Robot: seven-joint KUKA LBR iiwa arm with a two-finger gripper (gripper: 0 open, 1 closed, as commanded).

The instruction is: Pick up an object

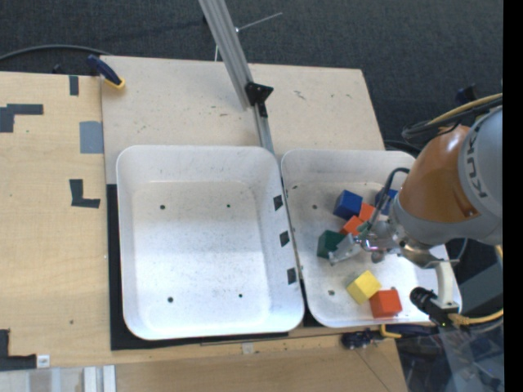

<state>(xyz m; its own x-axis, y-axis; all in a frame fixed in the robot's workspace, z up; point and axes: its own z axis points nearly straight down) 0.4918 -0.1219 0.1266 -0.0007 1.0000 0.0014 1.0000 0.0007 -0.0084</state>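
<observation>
Reaching into the right bin [327,170] from 3 o'clock, the gripper [350,250] is low among a small cluster of blocks, with its tip at the green block [330,242] and the small orange block [357,220] just above it. Whether the jaws are released or clenched cannot be told, because the wrist covers them and the metal parts blur together. The blue block [349,203] lies at 12 o'clock of the tip, and the yellow block [364,287] and the red-orange block [386,302] lie at 5 o'clock, touching each other near the bin's lower rim. To do the grasp well, the arm should probably centre on one block alone, likely the green one, so that a neighbour is not caught as well. Open room is mostly toward 9 o'clock, between the cluster and the wall shared with the left bin [204,158]. The rim at 6 o'clock is near, so a straight lift seems safer than a sideways pull.
</observation>
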